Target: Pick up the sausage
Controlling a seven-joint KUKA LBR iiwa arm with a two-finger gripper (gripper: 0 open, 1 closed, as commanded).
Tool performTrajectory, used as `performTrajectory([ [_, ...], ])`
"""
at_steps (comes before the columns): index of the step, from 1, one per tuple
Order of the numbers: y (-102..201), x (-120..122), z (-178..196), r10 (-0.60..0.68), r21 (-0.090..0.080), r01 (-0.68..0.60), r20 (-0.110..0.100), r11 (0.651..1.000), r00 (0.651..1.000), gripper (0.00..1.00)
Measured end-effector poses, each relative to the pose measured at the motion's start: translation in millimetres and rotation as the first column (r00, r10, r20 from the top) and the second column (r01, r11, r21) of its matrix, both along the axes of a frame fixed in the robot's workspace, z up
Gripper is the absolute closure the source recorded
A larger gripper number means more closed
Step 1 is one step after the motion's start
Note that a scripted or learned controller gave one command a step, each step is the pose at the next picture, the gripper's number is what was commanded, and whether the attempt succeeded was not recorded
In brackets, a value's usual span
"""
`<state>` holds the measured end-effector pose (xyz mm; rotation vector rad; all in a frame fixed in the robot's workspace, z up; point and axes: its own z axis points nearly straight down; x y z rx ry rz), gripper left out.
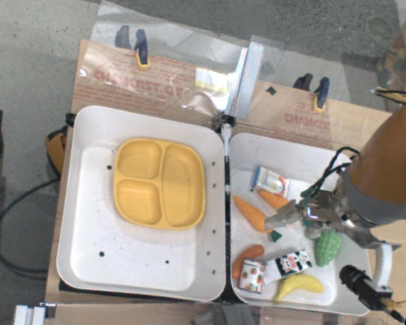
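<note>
Your sausage [248, 258] is lying in the lower left of the right bin [248, 149], squeezed against a small can [251, 275], so approach room is tight. The gripper [284, 217] hovers up-frame near the carrot [248, 213]; can't tell whether its fingers are spread or pressed together. You're probably lining up a descent, nothing's held yet.

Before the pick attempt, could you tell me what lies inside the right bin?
The right bin holds a sausage, two carrots, a small can, a banana, a white carton, a cow-patterned item and a green vegetable. The arm covers its right part.
</note>
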<state>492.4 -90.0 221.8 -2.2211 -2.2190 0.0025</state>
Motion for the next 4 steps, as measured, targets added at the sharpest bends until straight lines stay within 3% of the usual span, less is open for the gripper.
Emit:
performTrajectory([
  [1,-3.5,11.4,-118.2,0.259,0.002,-0.259,-0.002,0.966,0.966,0.0],
  [2,-4.9,10.4,-109.4,0.254,0.003,-0.254,-0.004,0.967,0.967,1.0],
  [3,-5.0,10.3,-109.4,0.254,0.003,-0.254,-0.004,0.967,0.967,0.0],
  [4,-5.2,15.0,-128.6,0.17,0.001,-0.17,0.001,0.985,0.985,0.0],
])
